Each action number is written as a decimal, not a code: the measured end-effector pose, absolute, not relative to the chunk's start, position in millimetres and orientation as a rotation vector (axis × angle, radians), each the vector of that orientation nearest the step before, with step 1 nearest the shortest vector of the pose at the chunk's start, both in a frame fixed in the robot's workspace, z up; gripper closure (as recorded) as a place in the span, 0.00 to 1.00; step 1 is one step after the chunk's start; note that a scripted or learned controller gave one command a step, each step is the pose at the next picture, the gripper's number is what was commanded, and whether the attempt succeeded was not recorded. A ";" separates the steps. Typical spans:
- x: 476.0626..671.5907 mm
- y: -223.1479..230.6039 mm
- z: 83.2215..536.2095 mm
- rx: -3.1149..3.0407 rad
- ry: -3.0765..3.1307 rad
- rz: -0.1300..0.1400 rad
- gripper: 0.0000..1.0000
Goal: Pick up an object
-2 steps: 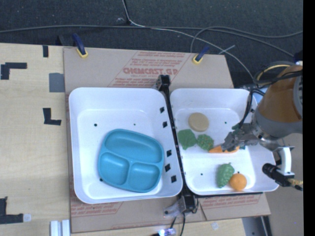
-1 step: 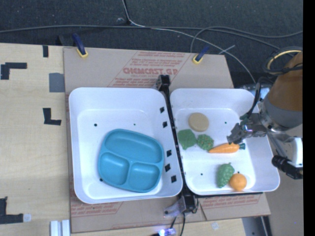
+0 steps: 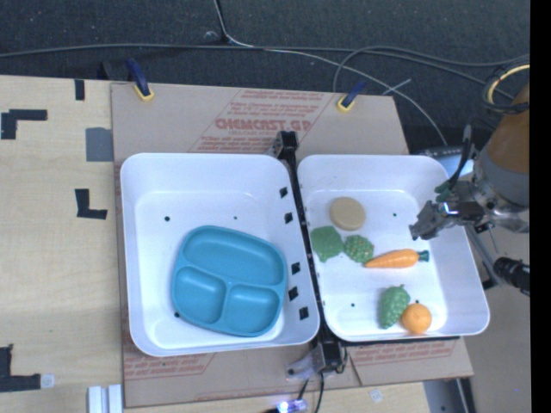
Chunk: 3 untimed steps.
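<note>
My grey arm with its orange band [image 3: 510, 140] reached in from the right, and my jaws [image 3: 428, 223] hung over the right-hand shallow white bin [image 3: 379, 169], near its right wall; from above I could not tell whether they were spread or closed, and I saw nothing between them. Just below and to the left of them lay the orange plastic carrot with a green tip [image 3: 396, 260], on its side, apart from my jaws. Left of the carrot sat two green leafy toy vegetables [image 3: 342, 244], touching each other, and above them a round tan disc like a biscuit [image 3: 348, 213]. Toward the bin's near right corner a green knobbly toy cluster [image 3: 393, 305] rested against a small orange ball-shaped fruit [image 3: 417, 318]. The left-hand shallow white bin [image 3: 207, 172] held a blue plastic plate with three compartments [image 3: 229, 280]. Both bins stood side by side on a brown cardboard sheet [image 3: 250, 120] that covered the pale wooden surface [image 3: 43, 231].
</note>
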State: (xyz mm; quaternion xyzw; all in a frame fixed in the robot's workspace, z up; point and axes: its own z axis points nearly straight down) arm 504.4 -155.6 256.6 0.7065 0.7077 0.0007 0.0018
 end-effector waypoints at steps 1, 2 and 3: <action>516.4 -98.5 260.0 2.216 2.227 0.000 1.00; 531.9 -54.5 247.3 2.217 2.228 -0.003 1.00; 538.8 -2.9 251.7 2.217 2.228 -0.001 1.00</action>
